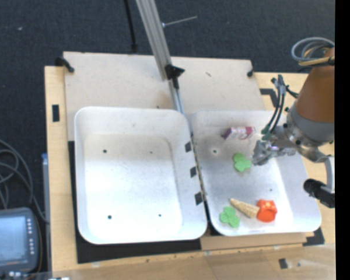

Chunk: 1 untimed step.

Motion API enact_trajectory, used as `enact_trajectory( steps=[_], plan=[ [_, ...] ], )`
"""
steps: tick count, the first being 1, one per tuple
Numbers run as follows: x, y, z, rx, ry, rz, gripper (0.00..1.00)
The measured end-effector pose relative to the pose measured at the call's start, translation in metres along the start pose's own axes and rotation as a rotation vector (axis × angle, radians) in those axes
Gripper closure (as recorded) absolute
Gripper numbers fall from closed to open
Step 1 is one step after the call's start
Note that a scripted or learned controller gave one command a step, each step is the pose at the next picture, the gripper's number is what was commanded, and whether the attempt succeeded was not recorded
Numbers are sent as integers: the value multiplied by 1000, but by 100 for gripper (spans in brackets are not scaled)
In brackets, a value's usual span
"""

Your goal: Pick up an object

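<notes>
No legible text or labels

Grey arm (312, 120), orange band, dark cables

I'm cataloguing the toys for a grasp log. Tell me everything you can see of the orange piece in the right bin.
The orange piece is a small, chunky, bright orange-red lump, plastic-looking, its exact shape too small to tell. It lies on the floor of the right bin, near the front edge. Its left side meets the wide end of a tan cone lying flat; whether they truly touch is unclear. The gripper is apart from it, farther back.
</notes>
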State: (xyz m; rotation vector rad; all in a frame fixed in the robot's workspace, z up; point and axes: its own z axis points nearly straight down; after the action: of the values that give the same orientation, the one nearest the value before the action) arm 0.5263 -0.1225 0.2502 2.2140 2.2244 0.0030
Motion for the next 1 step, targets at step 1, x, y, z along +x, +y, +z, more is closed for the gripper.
enact_trajectory(
  steps=[1],
  plan=[
    [55,13,11,4,2,-2,100]
  ],
)
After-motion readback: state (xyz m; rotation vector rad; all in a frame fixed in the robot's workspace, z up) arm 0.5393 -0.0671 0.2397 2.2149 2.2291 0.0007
